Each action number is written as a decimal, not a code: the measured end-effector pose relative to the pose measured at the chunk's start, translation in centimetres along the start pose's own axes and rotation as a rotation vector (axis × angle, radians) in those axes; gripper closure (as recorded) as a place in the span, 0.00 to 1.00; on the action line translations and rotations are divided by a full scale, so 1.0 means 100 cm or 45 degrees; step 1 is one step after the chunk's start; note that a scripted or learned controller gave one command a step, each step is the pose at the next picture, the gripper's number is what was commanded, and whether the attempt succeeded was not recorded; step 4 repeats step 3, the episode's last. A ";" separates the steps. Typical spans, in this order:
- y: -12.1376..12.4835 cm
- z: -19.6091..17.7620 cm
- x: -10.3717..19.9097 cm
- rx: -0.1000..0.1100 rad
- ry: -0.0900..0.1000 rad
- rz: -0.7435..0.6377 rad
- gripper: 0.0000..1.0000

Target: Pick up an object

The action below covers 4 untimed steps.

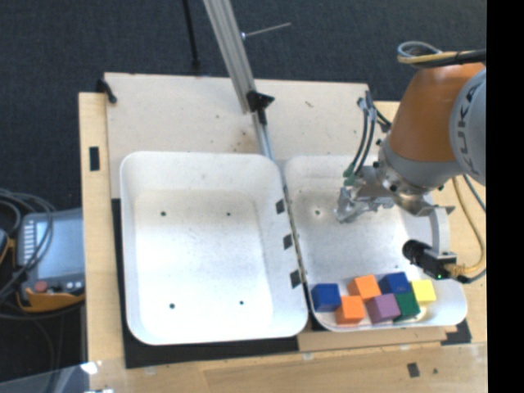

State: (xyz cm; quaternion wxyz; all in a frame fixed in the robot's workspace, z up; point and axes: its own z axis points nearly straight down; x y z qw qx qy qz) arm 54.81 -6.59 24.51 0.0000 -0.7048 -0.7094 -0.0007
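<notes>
Still needing lowering from mid right bin (327,178) toward the blocks (372,297), gripper (350,205) (grip state unclear) hovering well apart.

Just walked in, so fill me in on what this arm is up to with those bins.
The grey and orange arm reaches in over the right bin, its gripper hanging above the bin's bare upper part with nothing visible between its fingers. The coloured blocks sit clustered at the bin's near edge: two blue, two orange, a purple, a green and a yellow. None has been picked up yet. The left bin sits alongside.
</notes>
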 end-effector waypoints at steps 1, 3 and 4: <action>-0.008 -0.005 0.058 0.000 0.002 -0.003 1.00; -0.040 -0.006 0.158 0.004 0.001 -0.003 1.00; -0.040 -0.006 0.158 0.004 0.001 -0.003 1.00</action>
